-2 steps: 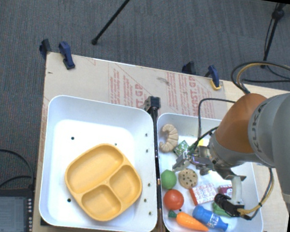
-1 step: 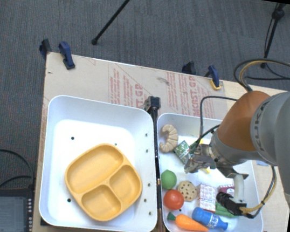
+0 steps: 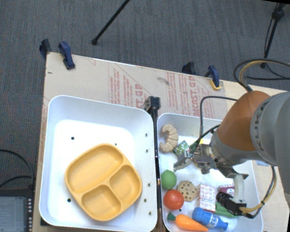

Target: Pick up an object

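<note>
My gripper [image 3: 192,165] hangs low over the middle of the right bin [image 3: 254,212], just right of a green packet [image 3: 183,148]. It stands open, and I see only white bin floor between its fingers. A croissant [image 3: 169,137] lies at the bin's back left. In front of the gripper lie a green lime [image 3: 168,179], a cookie [image 3: 187,190], a red tomato [image 3: 174,199] and a red-and-white packet [image 3: 206,196]. Along the front wall lie a carrot [image 3: 189,222] and a blue bottle [image 3: 209,218].
The left bin [image 3: 69,111] holds a yellow divided plate [image 3: 103,181]. The arm's orange band and grey body cover the right bin's back right. A pink packet [image 3: 226,188] and a green item [image 3: 225,211] lie at the right. Blue clamps [image 3: 66,54] grip the bench's far edge.
</note>
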`<action>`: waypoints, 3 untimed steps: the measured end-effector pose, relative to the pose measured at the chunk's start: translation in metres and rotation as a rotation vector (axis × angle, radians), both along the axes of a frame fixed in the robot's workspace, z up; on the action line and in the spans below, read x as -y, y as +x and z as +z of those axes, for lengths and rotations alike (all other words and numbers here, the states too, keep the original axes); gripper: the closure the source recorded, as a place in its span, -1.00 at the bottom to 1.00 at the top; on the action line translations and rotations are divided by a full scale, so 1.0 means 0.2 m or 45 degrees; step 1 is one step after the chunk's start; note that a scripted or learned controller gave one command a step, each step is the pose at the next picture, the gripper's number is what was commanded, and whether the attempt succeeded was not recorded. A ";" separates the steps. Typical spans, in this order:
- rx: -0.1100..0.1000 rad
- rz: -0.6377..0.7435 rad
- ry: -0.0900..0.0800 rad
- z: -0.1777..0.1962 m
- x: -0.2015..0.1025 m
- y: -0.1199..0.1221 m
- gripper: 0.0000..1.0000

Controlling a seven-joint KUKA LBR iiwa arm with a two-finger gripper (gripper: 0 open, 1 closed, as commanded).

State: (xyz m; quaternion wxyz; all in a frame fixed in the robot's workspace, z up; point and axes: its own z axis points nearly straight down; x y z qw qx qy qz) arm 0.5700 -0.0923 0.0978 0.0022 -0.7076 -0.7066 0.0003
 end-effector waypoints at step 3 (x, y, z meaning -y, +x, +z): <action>0.000 -0.004 0.000 0.00 -0.05 -0.13 -1.00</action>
